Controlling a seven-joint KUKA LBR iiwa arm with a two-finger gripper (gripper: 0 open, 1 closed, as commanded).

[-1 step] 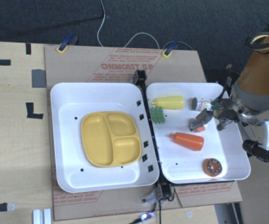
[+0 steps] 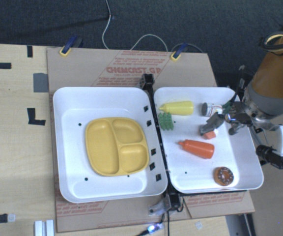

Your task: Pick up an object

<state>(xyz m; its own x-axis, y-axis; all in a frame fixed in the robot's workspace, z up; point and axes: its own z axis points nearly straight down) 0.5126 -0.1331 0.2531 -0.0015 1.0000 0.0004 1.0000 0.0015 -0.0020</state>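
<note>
The gripper [image 2: 211, 124] hangs low over the right bin [image 2: 240, 181]; whether its fingers are apart or together I cannot tell. Just below it lies the carrot [image 2: 196, 148], its long axis running left to right, narrow tip pointing left toward the left bin [image 2: 65, 132].

- Lighting was even and fairly bright, overhead, no hard directional source.
- Both white bins [image 2: 63, 146] read near blown-out on their floors; rims kept faint grey shading.
- Shadows were soft and short: a thin one under the yellow tray [image 2: 117, 145], small ones beside the orange item [image 2: 197, 148] and the gripper [image 2: 211, 124].
- Dark carpet [image 2: 43, 9] along the bench's far edge was noisy, low in detail.
- Overall resolution was low, edges soft; the cardboard's [image 2: 131, 70] print was barely legible.
- The arm [image 2: 271, 82] at the bench's right edge looked slightly blurred.
</note>
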